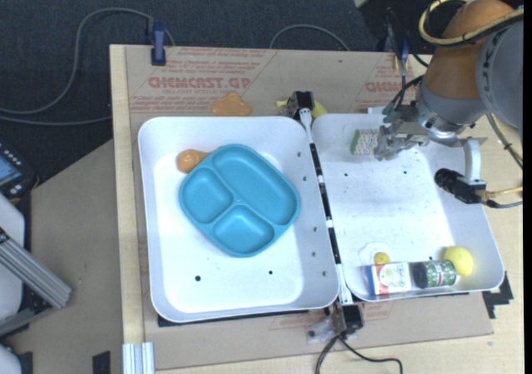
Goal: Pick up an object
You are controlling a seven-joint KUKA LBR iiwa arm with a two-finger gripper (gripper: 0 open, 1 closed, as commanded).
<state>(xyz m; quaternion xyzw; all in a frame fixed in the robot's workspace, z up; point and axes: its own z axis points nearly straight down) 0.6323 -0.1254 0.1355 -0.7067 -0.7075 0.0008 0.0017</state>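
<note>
Camera view: gripper (389, 145) sits low in the right bin (391, 223), toward its twelve o'clock end. A small green packet (363, 142) lies just beside it at nine o'clock, apparently not yet grasped.

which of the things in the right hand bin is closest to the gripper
The small green-and-white speckled block, at the bin's far edge right beside the gripper. The bottle and yellow ball lie along the near edge.

Red print on the brown cardboard sheet (249, 73) under the bins reads "CHEMCAST GP", repeated partly at right.
</note>
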